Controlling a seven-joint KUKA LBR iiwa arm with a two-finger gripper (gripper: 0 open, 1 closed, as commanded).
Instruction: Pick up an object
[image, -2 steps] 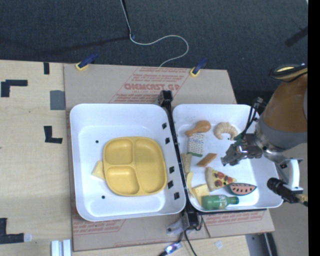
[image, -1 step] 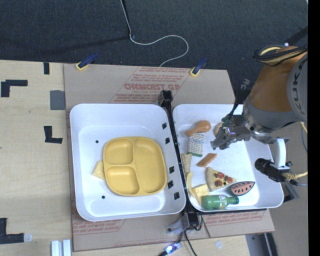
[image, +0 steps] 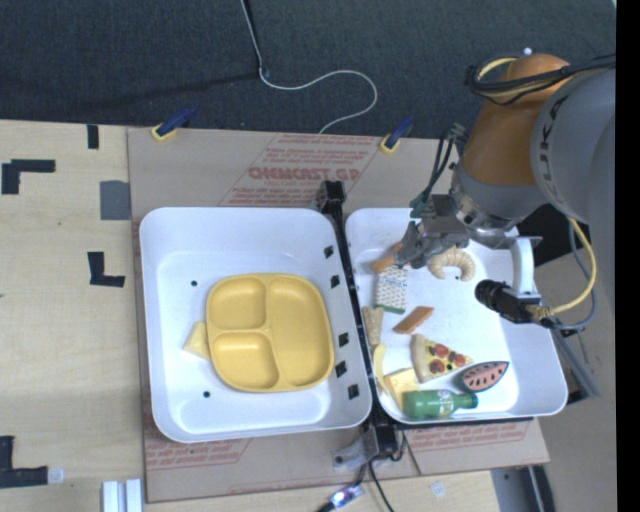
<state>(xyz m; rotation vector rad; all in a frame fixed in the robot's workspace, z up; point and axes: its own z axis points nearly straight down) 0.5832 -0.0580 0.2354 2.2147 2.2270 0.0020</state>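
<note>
Toys lie scattered in the right bin (image: 540, 395): a croissant (image: 453, 262) near its far side, a checkered piece (image: 392, 290), a brown stick (image: 412, 319), a pizza slice (image: 438, 356), a watermelon slice (image: 484, 375), a cheese wedge (image: 397, 381) and a green bottle (image: 437, 403) at the near edge. Just left of the croissant hangs the gripper (image: 412, 252), low over the bin's far left part, and whether its jaws are wide or narrow cannot be told, nor is anything seen between them. Beside it, the left bin (image: 165, 300) on the desk (image: 60, 300) carries a yellow divided plate (image: 270, 332) with a pale wedge (image: 195, 342) touching its left rim.
</note>
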